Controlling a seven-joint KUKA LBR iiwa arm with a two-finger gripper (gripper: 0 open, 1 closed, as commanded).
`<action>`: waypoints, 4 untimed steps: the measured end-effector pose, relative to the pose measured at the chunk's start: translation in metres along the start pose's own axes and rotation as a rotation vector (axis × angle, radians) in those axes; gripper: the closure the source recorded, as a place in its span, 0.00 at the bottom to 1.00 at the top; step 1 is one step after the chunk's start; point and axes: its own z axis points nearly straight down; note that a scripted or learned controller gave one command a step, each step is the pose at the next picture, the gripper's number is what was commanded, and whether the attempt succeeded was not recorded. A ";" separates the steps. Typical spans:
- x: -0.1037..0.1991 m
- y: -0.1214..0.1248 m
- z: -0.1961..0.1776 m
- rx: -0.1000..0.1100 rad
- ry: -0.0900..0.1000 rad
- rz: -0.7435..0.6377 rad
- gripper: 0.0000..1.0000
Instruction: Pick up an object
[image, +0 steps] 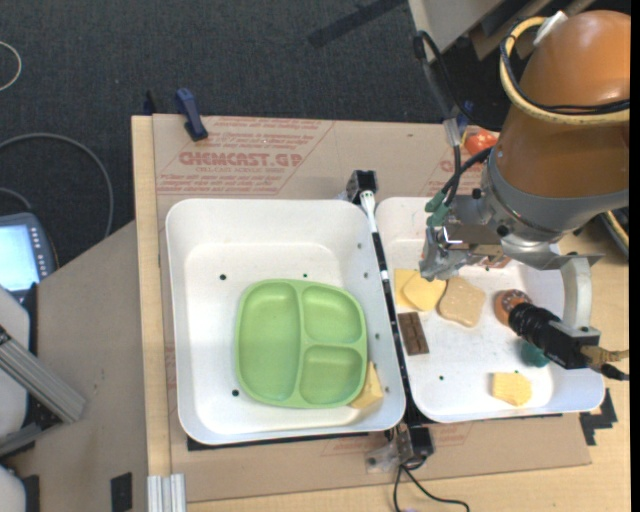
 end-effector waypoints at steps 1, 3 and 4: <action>0.045 -0.003 0.043 0.012 0.001 -0.002 1.00; 0.120 0.000 -0.059 0.002 0.001 0.001 1.00; 0.121 0.000 -0.069 0.000 0.001 -0.001 1.00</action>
